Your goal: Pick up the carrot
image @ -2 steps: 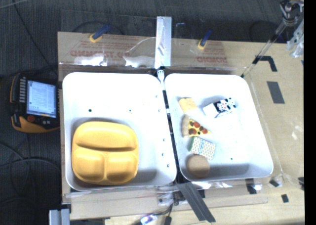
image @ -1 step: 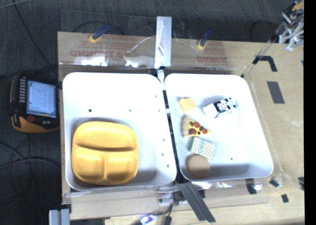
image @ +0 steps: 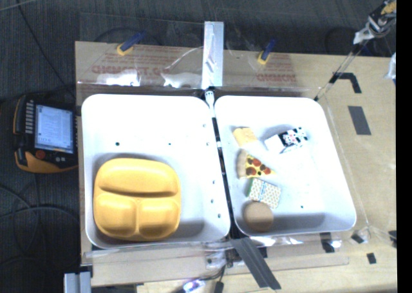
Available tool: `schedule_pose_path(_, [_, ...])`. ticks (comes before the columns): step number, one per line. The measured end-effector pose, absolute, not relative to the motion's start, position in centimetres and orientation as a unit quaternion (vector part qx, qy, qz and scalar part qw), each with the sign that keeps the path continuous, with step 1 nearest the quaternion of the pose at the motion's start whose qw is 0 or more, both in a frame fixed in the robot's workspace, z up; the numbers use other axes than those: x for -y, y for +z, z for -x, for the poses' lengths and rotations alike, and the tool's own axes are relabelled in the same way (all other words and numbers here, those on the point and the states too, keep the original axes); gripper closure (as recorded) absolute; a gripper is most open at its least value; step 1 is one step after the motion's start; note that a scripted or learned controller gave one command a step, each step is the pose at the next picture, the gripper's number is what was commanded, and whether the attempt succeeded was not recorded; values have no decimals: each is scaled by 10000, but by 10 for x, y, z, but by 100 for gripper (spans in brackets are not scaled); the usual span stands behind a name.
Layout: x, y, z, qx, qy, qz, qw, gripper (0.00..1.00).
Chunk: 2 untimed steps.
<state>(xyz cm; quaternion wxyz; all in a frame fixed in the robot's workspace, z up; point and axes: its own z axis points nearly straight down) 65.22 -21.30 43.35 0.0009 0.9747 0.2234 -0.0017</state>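
Note:
The right bin [image: 335, 176] holds several small toy foods close to its left wall. A pale yellow-tan piece [image: 243, 136] lies furthest back. A pizza slice [image: 254, 167] sits just in front of it. Further forward are a green-checked cracker [image: 264, 192] and a round brown piece [image: 258, 216] at the bin's near edge. A small black-and-white carton [image: 290, 138] lies towards the bin's back middle.
A large yellow bread-shaped toy [image: 136, 198] fills the front left of the left bin [image: 148, 124]. A divider ridge [image: 219, 156] separates the bins. A handheld screen unit [image: 48, 132] sits off the bench at the left. Clips and clear sheeting lie behind the bins.

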Motion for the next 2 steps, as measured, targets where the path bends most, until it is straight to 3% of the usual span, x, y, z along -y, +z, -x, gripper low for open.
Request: schedule_pose_path(2, [222,434,-653,-2067,-18,-9784,11,0])
